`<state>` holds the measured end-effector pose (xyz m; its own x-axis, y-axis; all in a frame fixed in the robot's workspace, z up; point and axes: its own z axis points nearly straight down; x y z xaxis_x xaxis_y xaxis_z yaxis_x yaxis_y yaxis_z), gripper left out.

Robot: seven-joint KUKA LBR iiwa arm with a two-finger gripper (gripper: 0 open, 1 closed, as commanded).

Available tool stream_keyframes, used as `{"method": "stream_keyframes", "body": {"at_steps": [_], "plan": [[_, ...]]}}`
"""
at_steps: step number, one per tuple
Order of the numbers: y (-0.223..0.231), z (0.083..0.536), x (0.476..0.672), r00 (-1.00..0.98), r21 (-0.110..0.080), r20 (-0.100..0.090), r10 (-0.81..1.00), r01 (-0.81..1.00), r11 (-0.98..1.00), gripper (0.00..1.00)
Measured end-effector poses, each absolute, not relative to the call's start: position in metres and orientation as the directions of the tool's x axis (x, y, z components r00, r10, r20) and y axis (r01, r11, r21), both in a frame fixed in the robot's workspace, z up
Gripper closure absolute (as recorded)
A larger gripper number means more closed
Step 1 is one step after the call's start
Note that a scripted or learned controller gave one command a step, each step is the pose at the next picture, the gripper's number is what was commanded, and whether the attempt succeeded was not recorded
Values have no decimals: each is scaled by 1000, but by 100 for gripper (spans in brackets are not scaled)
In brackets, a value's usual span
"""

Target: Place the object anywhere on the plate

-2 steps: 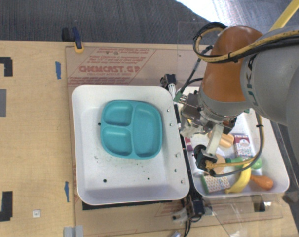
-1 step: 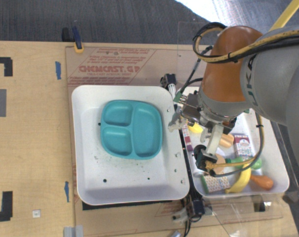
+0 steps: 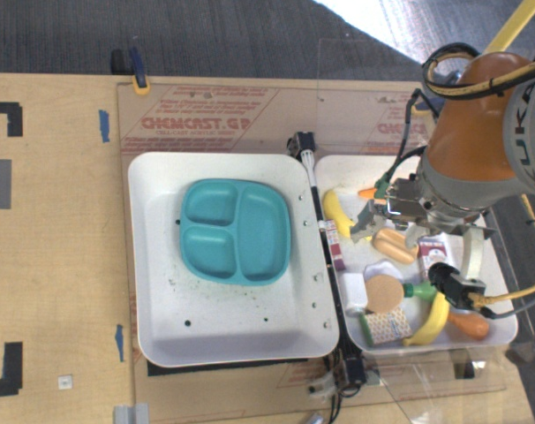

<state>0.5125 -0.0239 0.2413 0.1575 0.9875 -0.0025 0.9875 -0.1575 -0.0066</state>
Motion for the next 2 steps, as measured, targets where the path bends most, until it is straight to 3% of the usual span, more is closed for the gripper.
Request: {"method": "stream_keyframes", "body": {"at_steps": [1,2], "plan": [[-21,251,514,154,-5,-1,988,988,-154,100],[37,200,520,217,-12,1,976,976,-217,100]]}}
